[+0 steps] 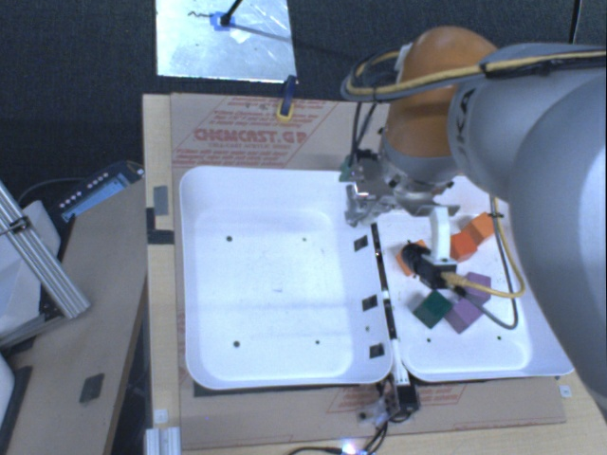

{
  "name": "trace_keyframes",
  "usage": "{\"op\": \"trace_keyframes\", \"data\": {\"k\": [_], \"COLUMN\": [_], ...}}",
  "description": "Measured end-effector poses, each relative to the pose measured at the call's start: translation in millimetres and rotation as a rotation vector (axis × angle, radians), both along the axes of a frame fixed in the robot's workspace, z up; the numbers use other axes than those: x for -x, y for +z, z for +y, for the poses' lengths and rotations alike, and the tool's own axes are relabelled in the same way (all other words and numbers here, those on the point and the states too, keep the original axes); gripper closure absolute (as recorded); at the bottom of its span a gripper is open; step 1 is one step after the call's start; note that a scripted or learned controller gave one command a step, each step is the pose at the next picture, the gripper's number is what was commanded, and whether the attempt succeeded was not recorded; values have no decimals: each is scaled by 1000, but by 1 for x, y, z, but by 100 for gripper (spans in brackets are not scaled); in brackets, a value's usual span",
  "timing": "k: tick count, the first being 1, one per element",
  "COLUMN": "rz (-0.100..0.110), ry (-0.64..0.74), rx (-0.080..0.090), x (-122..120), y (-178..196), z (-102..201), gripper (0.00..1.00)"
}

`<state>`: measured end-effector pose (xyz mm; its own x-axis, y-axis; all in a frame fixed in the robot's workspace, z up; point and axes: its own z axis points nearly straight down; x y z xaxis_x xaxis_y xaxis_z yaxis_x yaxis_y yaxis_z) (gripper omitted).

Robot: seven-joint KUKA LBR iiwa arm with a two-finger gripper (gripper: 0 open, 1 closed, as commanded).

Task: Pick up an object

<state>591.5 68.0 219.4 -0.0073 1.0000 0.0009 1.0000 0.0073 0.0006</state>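
Over the seam btw the two bins, toward their far edge, hangs the end effector (pixel 358 202) of the grey robot arm (pixel 541 131), which comes in from the R side of the camera view w/ its rounded orange band (pixel 436 83) just above the wrist. The tip sits at the far R corner of the left shallow white plastic bin (pixel 266 282), close to the bin wall. Whether the end effector is clenched or released can't be told from this angle, and nothing is seen grasped in it.

The candidate objs all lie in the right shallow white plastic bin (pixel 474 349), well apart from the end effector tip:
- orange rectangular block (pixel 471 237), toward the far R part of the bin, tilted.
- small orange piece (pixel 408 260), near the seam, partly hidden by robot hardware.
- dark green square block (pixel 432 308), nearer the front, lying flat.
- purple block (pixel 464 315), just beside the green one on its R, prob. touching it.
- second purple piece (pixel 477 282), just behind the first; shape unclear.

Both bins rest on a tan cardboard sheet w/ red print (pixel 247 133), which lies on the wooden bench (pixel 159 330). A yellow clip (pixel 285 114) stands at the cardboard's far edge. Beyond it, a silvery reflective square sheet (pixel 223 22) lies against the dark backdrop.
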Motion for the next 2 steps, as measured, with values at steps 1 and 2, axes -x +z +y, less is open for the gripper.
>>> {"op": "trace_keyframes", "data": {"k": [1, 2], "rz": [-2, -8], "ry": [2, 2], "rx": [-1, -3], "x": [-47, -79], "y": [-75, -31], "z": [61, 116], "gripper": [100, 100]}}
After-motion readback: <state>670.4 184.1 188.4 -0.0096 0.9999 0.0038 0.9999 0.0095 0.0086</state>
